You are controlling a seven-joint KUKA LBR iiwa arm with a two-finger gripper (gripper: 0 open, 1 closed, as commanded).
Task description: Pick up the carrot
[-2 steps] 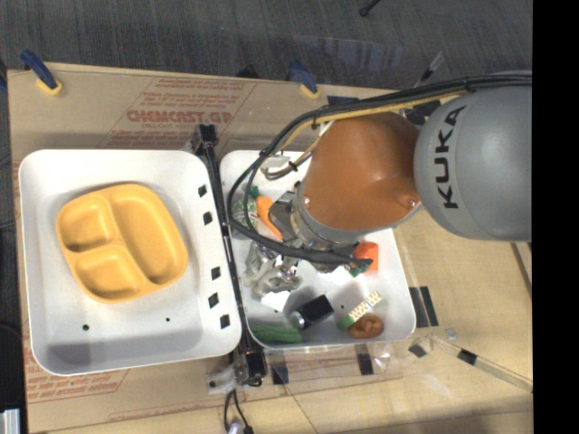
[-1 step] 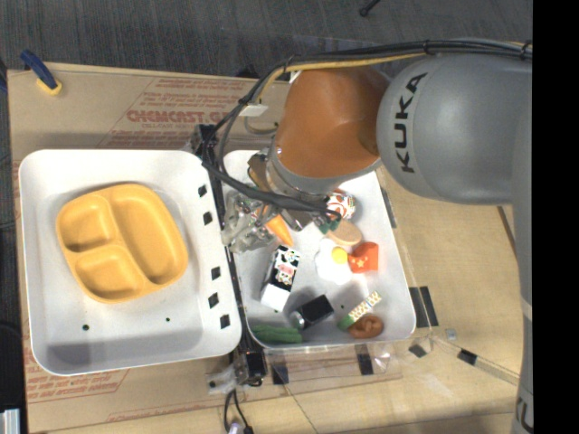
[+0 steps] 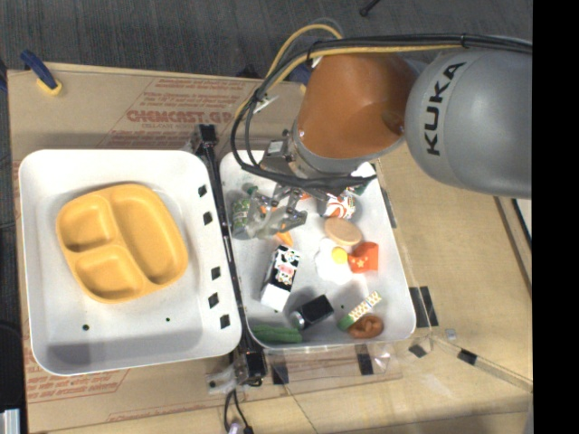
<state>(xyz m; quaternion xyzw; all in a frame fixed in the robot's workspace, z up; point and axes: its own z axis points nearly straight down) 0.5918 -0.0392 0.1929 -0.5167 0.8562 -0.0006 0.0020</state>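
Note:
Only a small orange piece of the carrot point(image 3: 265, 208) shows, in the upper left of the right bin point(image 3: 398, 283), mostly hidden by the gripper. My gripper point(image 3: 282, 210) hangs low under the orange wrist band, right over that spot. It is open, its two dark fingers point(image 3: 294, 208) spread a little. The orange piece lies against the left finger's outer side, and I see nothing between the fingers.
A clear greenish item point(image 3: 242, 211) lies just left of the gripper. The right bin also holds a cow-print carton point(image 3: 282, 274), a black block point(image 3: 314, 311), a green vegetable point(image 3: 276, 334), a fried egg point(image 3: 333, 259) and a red piece point(image 3: 364, 257). A yellow divided plate point(image 3: 122, 240) sits in the left bin point(image 3: 54, 342).

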